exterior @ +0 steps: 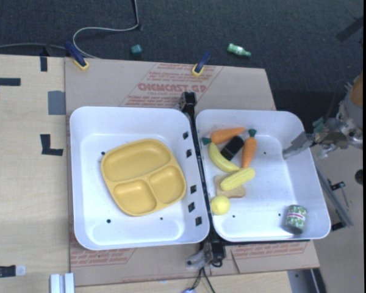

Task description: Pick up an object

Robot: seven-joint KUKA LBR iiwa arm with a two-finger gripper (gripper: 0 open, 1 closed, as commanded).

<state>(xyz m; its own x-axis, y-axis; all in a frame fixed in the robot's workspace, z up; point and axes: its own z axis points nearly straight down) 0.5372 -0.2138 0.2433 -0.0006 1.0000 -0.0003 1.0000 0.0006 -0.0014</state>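
Gripper [291, 149] at right bin's [305, 182] right rim, over nothing; finger state unreadable. Carrots [228, 133], banana [218, 157], corn [238, 178], lemon [219, 206] clustered left.

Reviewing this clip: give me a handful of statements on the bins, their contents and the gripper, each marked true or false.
1. The yellow divided tray lies in the left bin. True.
2. The two carrots lie in the left bin. False: both are in the right bin, near its upper left.
3. The gripper is at the right bin's right rim. True.
4. The corn cob is between the gripper's fingers. False: it lies on the bin floor, apart from the gripper.
5. The small green can stands next to the lemon. False: it sits alone in the lower right corner.
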